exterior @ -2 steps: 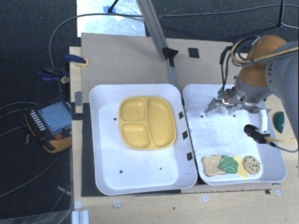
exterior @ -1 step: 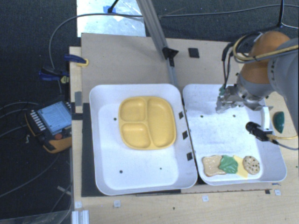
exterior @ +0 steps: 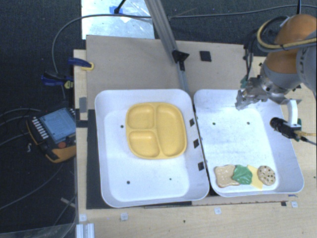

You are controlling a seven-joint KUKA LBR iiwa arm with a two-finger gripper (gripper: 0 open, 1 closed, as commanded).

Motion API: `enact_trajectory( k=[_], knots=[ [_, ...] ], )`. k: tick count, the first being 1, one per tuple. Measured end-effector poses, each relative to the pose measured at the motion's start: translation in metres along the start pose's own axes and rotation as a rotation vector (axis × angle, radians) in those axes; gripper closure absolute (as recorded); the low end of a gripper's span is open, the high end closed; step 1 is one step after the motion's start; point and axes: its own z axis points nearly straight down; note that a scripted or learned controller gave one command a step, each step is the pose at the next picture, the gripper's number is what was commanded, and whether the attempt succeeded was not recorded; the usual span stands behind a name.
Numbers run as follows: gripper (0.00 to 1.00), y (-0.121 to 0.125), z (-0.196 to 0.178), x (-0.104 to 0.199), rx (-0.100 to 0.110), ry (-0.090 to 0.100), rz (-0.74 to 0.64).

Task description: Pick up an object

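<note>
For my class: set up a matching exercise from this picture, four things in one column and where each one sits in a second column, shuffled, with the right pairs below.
Things
1. yellow plate
2. cookie
3. gripper
4. green piece

Places
A. over the far edge of the right bin
B. middle of the left bin
C. near edge of the right bin, between the slice of toast and the cookie
D. near right corner of the right bin

Pairs: 1-B, 2-D, 3-A, 4-C
</note>
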Motion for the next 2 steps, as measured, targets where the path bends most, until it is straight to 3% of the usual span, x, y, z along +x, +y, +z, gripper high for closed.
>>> enact_trajectory(
  k=[1, 2],
  knots=[
    [1.00, 0.003, -0.057, -0.010, -0.001, -0.001, 0.002],
    [1.00, 0.005, -0.083, -0.010, 0.003, 0.001, -0.001]
  ],
)
